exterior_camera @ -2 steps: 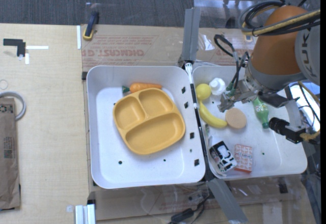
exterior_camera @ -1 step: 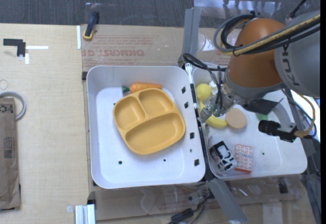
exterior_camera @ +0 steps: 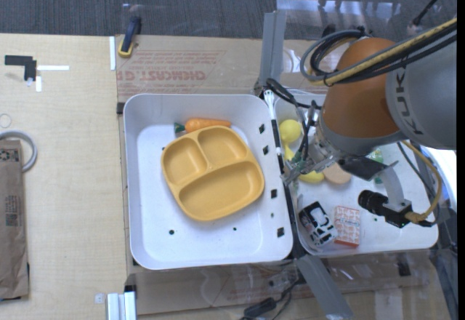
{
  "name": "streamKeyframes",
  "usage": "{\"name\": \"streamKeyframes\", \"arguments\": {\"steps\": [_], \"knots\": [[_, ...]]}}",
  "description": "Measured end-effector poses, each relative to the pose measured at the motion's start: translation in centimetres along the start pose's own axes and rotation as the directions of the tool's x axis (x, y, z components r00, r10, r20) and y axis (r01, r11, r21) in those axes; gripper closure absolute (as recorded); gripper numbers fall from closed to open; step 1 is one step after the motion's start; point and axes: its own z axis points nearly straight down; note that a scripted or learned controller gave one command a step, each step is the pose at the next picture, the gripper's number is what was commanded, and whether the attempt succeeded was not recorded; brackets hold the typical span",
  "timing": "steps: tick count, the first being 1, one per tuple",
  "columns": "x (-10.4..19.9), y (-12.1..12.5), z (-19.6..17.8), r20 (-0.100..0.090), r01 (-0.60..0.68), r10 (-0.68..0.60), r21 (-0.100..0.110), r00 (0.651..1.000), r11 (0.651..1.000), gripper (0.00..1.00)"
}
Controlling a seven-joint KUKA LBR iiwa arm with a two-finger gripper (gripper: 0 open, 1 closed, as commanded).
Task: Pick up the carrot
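A robotics lab is indicated: two white bins [exterior_camera: 138, 188] are mounted on a cardboard-covered bench [exterior_camera: 58, 129] beneath a cabled arm [exterior_camera: 378, 93].

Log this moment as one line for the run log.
carrot: left bin, beside yellow plate, untouched | gripper: over right bin, near lemon | pick: not yet done

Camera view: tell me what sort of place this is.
Probably a robotics lab test bench, not a kitchen: a grey arm with an orange band reaches over two shallow white plastic bins holding a yellow divided plastic plate and a small orange carrot.
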Motion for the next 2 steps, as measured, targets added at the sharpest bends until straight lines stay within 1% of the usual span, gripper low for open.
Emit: {"name": "streamKeyframes", "arguments": {"steps": [1,2], "knots": [[-8.9,1.2,0.0,0.001,-0.009,0.009,-0.001,1.0,1.0,1.0],[-1.0,1.7,-0.1,0.001,0.297,-0.297,-0.002,0.955,0.955,1.0]]}}
